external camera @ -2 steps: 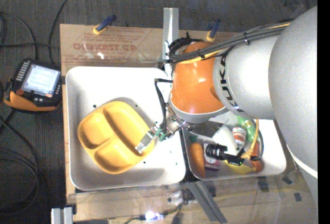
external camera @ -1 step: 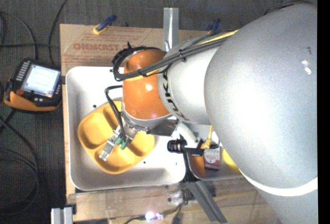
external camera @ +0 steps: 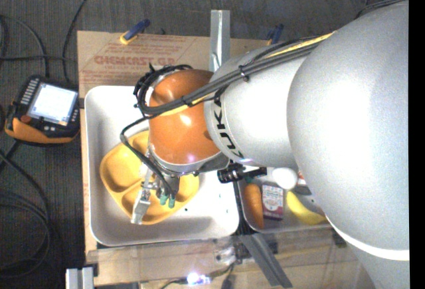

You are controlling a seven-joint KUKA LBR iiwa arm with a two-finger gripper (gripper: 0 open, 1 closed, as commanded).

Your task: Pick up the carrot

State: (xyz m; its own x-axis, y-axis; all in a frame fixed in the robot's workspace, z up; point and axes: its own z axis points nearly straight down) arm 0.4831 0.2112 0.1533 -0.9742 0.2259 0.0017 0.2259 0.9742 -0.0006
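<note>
One black-and-orange handheld control pendant [external camera: 43, 111] w/ a lit screen lies on the dark floor far left, apart from the bench. Next comes a brown cardboard sheet [external camera: 133, 58] w/ 2 blue clips at its far edge, the left one [external camera: 133, 30] in full view, the right one [external camera: 274, 33] partly cut off by the arm. 2 shallow white bins: the left bin [external camera: 96, 148] shows most of its floor, and 1 yellow divided plastic dish [external camera: 116, 175] lies in it, its right part hidden under the wrist. The two-finger gripper [external camera: 154, 200] hangs over the dish's near-right part; can't tell if it is open or closed, and nothing is seen held in it. Above it the orange band [external camera: 176, 125] and black cables cover the bin's middle. The right bin [external camera: 242, 221] is almost wholly hidden by the big grey arm [external camera: 332, 135]; only its near-left corner shows. There, 1 orange rounded stub, prob. the carrot [external camera: 252, 204], lies by the left wall, top end hidden; just beside it 1 red-and-white packet [external camera: 272, 200], then 1 yellow item [external camera: 304, 209], shape unclear, mostly covered. Carrot and gripper are in separate bins, apart.
</note>
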